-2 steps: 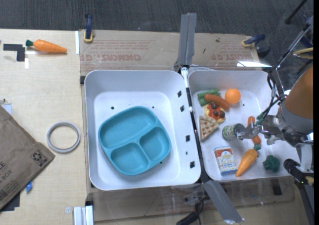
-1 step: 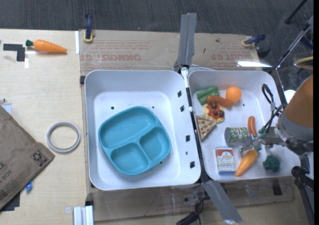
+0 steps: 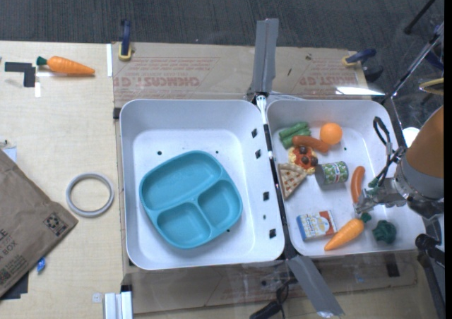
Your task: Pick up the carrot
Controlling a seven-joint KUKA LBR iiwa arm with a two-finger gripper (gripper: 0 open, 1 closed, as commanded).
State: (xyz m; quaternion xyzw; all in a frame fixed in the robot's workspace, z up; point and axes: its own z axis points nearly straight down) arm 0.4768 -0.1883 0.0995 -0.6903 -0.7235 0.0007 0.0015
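Observation:
An orange carrot (image 3: 342, 235) with a green top lies tilted in the front part of the right bin (image 3: 374, 109), between a small carton (image 3: 316, 225) and a piece of broccoli (image 3: 384, 231). My gripper (image 3: 369, 204) hangs just above and behind the carrot's green end, low in the bin, with nothing visibly held. The arm's orange band (image 3: 431, 152) is at the bin's right wall. A second carrot (image 3: 65, 65) lies on the bench at the far left, outside both bins.
The right bin also holds green beans (image 3: 293, 130), an orange (image 3: 330, 133), a pizza slice (image 3: 293, 176), a can (image 3: 332, 173) and a red sausage (image 3: 358, 182) close to the gripper. A blue divided plate (image 3: 191, 199) sits in the left bin (image 3: 134, 169). A tape ring (image 3: 90, 193) lies on the bench.

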